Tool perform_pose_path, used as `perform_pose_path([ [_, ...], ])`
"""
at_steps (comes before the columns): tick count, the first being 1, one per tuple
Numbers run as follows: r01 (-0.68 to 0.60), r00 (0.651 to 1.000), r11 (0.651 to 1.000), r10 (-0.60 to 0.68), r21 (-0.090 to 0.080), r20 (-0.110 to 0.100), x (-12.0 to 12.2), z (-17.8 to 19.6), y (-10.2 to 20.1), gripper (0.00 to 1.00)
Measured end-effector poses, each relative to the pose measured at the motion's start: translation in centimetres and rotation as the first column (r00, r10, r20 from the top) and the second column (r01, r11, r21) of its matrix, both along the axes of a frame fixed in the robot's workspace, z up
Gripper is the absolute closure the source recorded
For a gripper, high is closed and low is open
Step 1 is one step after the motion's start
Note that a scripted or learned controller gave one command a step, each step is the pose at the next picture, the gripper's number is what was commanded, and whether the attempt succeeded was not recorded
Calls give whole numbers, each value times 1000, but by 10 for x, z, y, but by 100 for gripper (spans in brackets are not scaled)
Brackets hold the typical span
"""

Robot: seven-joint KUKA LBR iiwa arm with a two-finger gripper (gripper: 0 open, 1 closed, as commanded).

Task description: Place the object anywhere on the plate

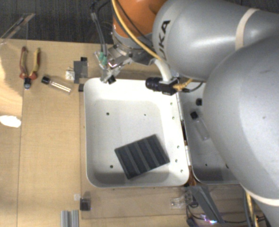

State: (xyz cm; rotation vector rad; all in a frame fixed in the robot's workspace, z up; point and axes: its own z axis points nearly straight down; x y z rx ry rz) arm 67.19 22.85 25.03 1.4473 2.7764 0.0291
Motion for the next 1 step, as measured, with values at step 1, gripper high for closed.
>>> perform_pose_path([
  [1,0,1000,1000,0,3,4,1,12,0,100],
])
